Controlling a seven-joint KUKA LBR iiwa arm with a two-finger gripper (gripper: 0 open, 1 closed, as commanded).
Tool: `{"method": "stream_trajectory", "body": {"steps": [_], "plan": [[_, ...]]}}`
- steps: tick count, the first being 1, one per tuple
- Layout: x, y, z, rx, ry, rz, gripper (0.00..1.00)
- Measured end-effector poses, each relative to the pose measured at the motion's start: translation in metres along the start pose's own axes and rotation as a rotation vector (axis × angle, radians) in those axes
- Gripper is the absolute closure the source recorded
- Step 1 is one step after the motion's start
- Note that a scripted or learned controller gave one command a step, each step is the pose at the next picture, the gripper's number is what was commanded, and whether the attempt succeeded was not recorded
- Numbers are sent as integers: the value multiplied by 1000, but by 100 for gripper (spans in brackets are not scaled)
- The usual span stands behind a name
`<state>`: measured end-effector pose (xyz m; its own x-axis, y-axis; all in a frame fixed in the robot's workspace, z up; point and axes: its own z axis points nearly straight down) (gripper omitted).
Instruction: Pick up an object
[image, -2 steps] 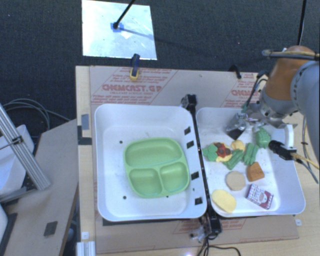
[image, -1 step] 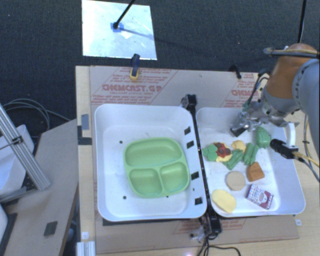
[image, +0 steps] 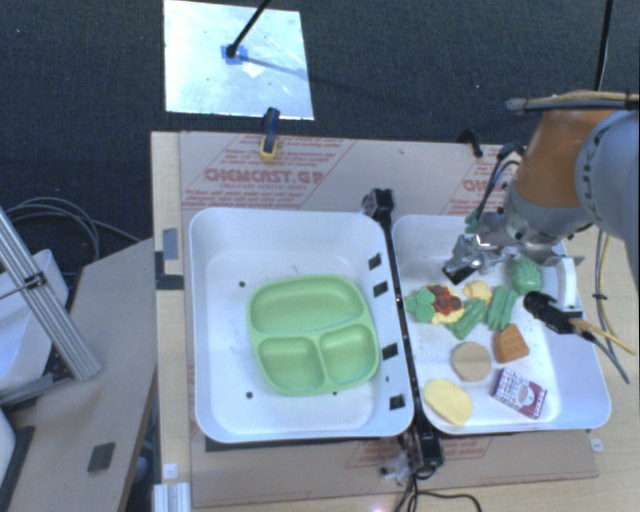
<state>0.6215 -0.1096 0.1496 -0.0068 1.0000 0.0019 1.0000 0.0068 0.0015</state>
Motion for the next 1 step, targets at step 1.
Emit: {"method": "stream_trajectory", "body": {"steps": [1], "plan": [[66,-30,-37,-1,2,-3,100]]}}
